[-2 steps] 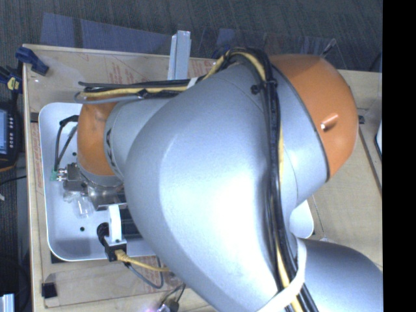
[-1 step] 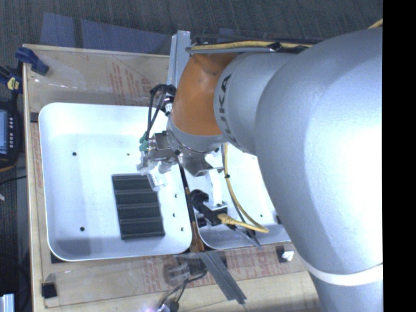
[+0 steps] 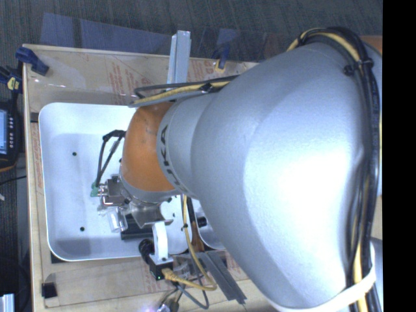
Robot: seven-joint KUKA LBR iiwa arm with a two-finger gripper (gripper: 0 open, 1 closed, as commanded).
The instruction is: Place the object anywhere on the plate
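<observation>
Well, the big grey arm comes in from the right and covers most of what we see. It bends down and to the left, over the white bin on the left. The brown bench peeks out along the top and the left side.

The bin's left half is bare, so there is open room there. Its rim curves round at the top, left and bottom. The orange band sits over the middle of the bin. Below it the gripper hangs low, near the bin's bottom edge. We cannot tell if the pincer is spread or pressed together. A thin black cable loops beside the band.

The arm hides a lot, so we cannot tell where the object or the plate is.
</observation>
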